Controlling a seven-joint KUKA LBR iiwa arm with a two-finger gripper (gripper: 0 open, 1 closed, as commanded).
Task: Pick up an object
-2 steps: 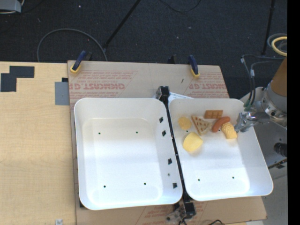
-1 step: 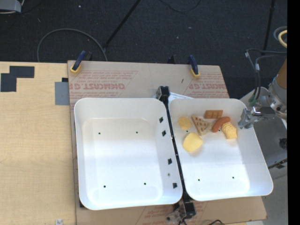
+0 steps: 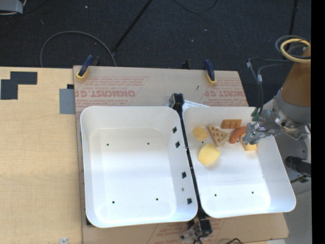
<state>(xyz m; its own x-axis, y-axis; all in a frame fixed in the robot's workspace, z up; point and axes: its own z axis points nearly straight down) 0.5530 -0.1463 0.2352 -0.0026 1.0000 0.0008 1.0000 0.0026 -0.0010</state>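
Note:
The right bin holds several toy foods: a pale yellow round piece, a triangular waffle slice, a brown cracker, an orange sausage, a large yellow lemon-like lump and a small yellow block. My gripper is low at the bin's right side, just right of the sausage and directly above the yellow block. Its body hides part of the block, and I cannot make out whether it touches the block.
The left bin lies beside the right one, with a black divider strip between them. Both rest on a cardboard sheet held by two clamps. The arm comes in from the right, above the bin's far right corner.

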